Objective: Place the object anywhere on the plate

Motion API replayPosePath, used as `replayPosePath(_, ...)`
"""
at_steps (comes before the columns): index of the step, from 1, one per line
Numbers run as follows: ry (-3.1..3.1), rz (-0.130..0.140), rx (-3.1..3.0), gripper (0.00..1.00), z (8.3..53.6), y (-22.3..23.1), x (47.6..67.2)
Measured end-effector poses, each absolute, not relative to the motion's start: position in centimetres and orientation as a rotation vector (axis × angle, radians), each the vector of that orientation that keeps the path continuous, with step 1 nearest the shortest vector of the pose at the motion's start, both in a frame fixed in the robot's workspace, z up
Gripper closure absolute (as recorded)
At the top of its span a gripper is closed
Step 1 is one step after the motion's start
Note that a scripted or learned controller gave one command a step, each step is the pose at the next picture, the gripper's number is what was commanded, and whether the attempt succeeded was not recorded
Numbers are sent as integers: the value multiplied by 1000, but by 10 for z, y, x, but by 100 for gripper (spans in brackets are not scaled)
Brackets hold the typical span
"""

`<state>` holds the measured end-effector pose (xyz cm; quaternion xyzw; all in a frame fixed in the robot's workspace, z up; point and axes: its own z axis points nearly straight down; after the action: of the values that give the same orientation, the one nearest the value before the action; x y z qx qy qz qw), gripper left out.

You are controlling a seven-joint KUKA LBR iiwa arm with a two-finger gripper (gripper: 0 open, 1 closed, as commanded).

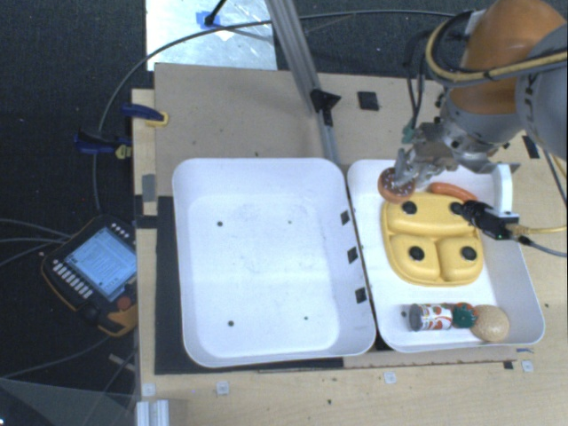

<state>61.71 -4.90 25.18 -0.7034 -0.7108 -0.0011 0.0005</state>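
Can't tell if the hand point(406, 177) has actually got the brown ring point(390, 185), so we'd shift it slowly over the plate point(432, 242) before letting go.

The grey arm point(519, 56) reaches in from the right, its orange band sitting high over the far right corner of the bench. The wrist bends downward and toward the left. The gripper point(406, 177) points down at the far edge of the right bin, close to that bin's far left corner.
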Motion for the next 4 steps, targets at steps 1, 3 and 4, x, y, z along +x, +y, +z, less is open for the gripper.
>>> replayPosePath(1, -2232, -3, -2209, 100, 235, 7, 612)
replayPosePath(3, -2233, -3, -2208, 100, 230, 120, 591)
replayPosePath(4, -2227, 1, -2215, 100, 214, 121, 588)
